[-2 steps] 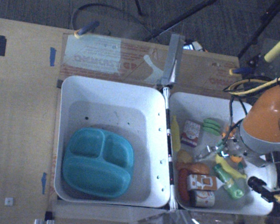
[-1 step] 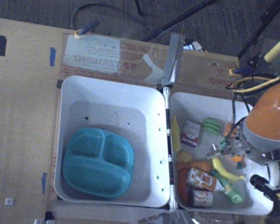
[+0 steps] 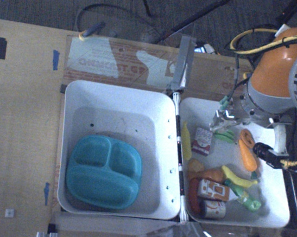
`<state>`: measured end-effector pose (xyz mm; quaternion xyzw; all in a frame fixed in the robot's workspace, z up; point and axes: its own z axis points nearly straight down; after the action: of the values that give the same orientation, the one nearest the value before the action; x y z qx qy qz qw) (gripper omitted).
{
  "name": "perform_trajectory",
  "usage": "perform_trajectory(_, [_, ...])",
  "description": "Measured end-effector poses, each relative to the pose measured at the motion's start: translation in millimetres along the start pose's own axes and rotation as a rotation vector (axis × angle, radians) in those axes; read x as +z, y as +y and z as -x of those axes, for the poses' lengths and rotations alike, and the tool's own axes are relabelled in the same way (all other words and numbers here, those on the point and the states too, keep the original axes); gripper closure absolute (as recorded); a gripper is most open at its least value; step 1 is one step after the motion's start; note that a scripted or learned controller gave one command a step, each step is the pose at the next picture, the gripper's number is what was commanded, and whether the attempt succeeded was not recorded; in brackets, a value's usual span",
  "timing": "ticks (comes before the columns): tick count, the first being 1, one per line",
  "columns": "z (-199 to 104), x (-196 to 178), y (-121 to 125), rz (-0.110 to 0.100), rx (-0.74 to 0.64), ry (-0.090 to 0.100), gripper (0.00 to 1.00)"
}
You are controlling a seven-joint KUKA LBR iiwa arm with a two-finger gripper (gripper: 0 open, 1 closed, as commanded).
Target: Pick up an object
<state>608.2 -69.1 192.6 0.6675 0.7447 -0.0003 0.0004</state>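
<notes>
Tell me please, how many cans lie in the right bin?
2. One can lies near the front of the right bin, and the other can lies just in front of it, touching. More could be hidden under the toy food.

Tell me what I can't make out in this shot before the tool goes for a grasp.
- Tool in the camera view: too small and blurred to judge its finger gap.
- Green item: partly covered by the tool, so I can't tell what it is.
- Small red packet: label too small to read.
- Cans: piled with toy food, lower edges hidden.
</notes>
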Motion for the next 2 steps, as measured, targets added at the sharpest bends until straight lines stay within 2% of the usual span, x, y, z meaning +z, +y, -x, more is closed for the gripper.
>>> perform_trajectory(1, [-0.5, -8.7, 1.2, 0.001, -0.002, -0.002, 1.00])
perform_trajectory(2, [-22.4, -39.7, 15.5, 0.003, -0.311, -0.002, 1.00])
